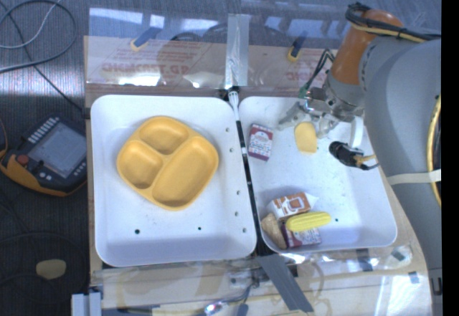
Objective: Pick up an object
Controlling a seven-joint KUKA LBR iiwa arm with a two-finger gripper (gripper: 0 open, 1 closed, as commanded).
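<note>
Bulky grey arm [405, 103] — orange wrist band [356, 42], black cable — metallic claw [310, 118].

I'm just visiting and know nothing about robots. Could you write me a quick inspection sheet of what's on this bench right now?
Surface: two white bins, left bin and right bin, side by side.
Job's things: right bin holds a yellow block, red packet, corn cob on small boxes.
Clutter: yellow divided plate in left bin.
Grippers: gripper low over the yellow block; grip cannot be judged.
Cables: black cable on the floor, left.
Surroundings: orange handheld controller on grey carpet.
</note>
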